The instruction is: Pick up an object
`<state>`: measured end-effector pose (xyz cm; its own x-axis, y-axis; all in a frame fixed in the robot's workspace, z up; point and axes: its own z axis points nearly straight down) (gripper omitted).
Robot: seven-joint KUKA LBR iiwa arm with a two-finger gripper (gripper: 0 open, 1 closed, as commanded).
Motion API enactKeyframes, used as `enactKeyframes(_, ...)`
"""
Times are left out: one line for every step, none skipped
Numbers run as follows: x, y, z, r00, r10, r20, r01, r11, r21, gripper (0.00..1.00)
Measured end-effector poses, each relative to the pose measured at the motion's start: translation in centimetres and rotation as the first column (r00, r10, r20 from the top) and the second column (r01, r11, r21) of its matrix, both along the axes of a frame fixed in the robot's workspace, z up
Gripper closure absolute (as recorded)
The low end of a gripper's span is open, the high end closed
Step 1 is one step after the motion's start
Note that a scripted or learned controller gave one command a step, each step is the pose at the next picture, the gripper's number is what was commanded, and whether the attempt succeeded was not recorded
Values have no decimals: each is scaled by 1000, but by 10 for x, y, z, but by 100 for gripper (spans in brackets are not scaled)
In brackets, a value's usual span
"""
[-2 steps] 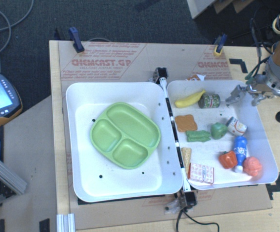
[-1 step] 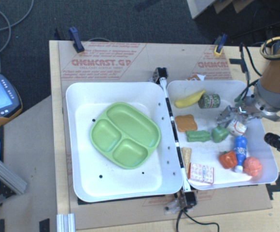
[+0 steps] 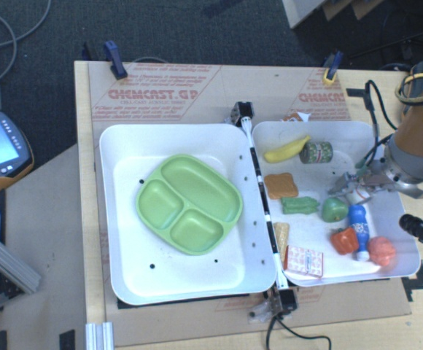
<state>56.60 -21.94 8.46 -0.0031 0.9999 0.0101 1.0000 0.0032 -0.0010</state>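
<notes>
Looking from the largest things down, the bench [image 3: 160,97] carries two shallow white bins side by side: the left bin [image 3: 117,217] holds a green divided plate [image 3: 189,204], and the right bin [image 3: 343,131] holds all the small objects that could be picked. The arm [image 3: 419,133] reaches in from the right, and its hand [image 3: 345,186] is low inside the right bin, just above and beside the green round fruit [image 3: 334,209]; whether its fingers are apart or together I cannot tell, because that part is small and blurred, and no object is visible between them. Around this place lie a blue bottle [image 3: 358,224], a red piece [image 3: 344,240] and an orange-red ball [image 3: 381,251], all close together near the front, with a green vegetable piece [image 3: 300,205] and a brown slice of toast [image 3: 281,186] to the left. Near the back wall sit a yellow banana [image 3: 287,149] and a small green can [image 3: 316,152], and a small printed box [image 3: 305,261] lies at the front. I judge the green round fruit is the nearest target. To do this step well, the hand should be centred over one object only, come down straight, and avoid the blue bottle, which touches the fruit and could roll or be pushed away.
</notes>
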Motion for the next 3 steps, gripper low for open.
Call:
enactKeyframes(0, -2, 11, 1000, -1, 2, 1, 1000, -8, 100)
enactKeyframes(-19, 94, 1, 1000, 4, 0, -4, 1000, -7, 100)
enactKeyframes(30, 154, 107, 1000, 6, 15, -6, 1000, -10, 100)
